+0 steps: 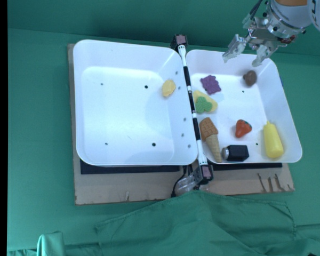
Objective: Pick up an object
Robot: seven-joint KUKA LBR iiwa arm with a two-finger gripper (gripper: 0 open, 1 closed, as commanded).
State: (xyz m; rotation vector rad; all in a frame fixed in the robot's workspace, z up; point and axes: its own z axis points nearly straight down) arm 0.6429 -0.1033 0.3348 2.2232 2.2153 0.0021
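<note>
While the claw (246, 52) is held open and empty above the far edge of the right bin (288, 116), a small yellow piece (168, 88) is seen far to its left in the left bin (96, 63). Closer to its left, a purple toy (210, 84), a green and yellow toy (204, 103) and an ice cream cone (210, 137) are laid out. A brown lump (249, 78) is found just below the claw, with a strawberry (243, 127), a black block (237, 153) and a yellow bottle (272, 140) lower down.

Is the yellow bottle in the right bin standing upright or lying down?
Lying down. The yellow bottle shows its whole side flat on the floor of the right bin, with its narrow tip pointing toward the far wall.
</note>
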